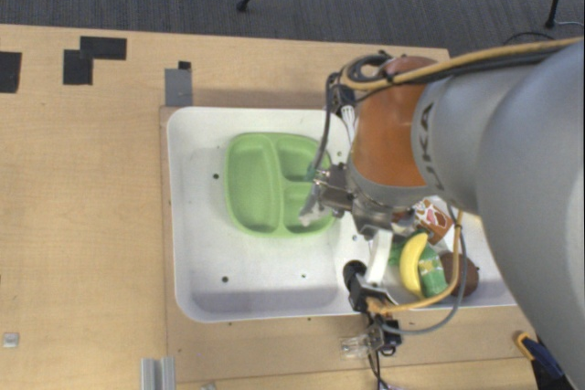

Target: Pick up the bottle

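Arm: reaching in from right over bins.
Gripper: above green tray; finger state cannot be told.
Banana: right bin.

The left bin has open white floor along its left and front sides. A green divided tray fills its middle. The arm blocks the right bin, where a banana and other items crowd together.
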Tool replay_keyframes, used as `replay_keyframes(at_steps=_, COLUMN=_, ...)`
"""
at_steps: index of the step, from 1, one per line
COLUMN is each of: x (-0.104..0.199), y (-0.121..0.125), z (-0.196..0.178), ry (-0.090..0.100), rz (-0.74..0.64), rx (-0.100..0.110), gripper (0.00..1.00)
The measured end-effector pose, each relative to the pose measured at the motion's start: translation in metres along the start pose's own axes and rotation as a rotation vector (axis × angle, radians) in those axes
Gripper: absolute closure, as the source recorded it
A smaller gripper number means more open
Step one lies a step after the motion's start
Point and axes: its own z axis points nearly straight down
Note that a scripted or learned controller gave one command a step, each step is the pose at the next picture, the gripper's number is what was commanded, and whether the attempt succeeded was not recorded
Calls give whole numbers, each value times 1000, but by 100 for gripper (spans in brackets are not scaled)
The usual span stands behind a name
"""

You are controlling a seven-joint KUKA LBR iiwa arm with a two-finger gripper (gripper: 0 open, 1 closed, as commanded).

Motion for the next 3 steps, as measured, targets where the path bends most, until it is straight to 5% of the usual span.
replay_keyframes(at_steps=1, x=1, y=1, z=-10, ry=1, rz=-6, rx=-1, gripper=100)
replay_keyframes(at_steps=2, x=-66, y=17, z=18, ry=-2, rz=-106, rx=0, gripper=100)
replay_keyframes(at_steps=3, x=5, y=-3, z=14, ry=-1, rz=95, rx=1, gripper=100)
